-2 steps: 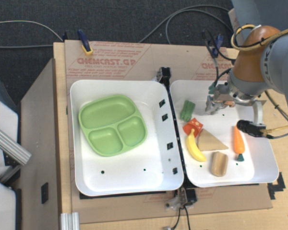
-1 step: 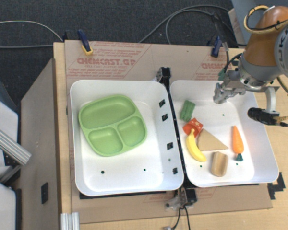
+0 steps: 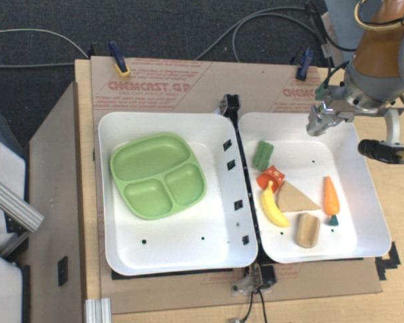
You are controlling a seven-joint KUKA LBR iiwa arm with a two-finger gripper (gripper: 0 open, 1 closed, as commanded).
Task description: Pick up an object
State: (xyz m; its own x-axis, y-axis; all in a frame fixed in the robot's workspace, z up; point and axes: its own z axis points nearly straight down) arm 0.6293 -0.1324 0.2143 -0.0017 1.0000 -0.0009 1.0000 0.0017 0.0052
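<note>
Toy foods lie clustered in the right bin (image 3: pixel 363 180): green piece (image 3: pixel 263 155), red piece (image 3: pixel 271 178), banana (image 3: pixel 275 209), tan wedge (image 3: pixel 296 198), bread roll (image 3: pixel 308 230), carrot (image 3: pixel 331 195). The claw (image 3: pixel 318 121) hangs over the bin's far corner; its state cannot be told. The carrot, lying slightly apart, likely offers the cleanest grasp across its width.

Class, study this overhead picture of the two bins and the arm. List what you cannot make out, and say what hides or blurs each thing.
1. The gripper, camera view: small and blurred over the right bin's far corner, so its opening cannot be read.
2. The arm: cut off by the top and right edges.
3. The red object: partly hidden by the banana and tan wedge; its kind is unclear.
4. The tan block: too blurred to identify.
</note>
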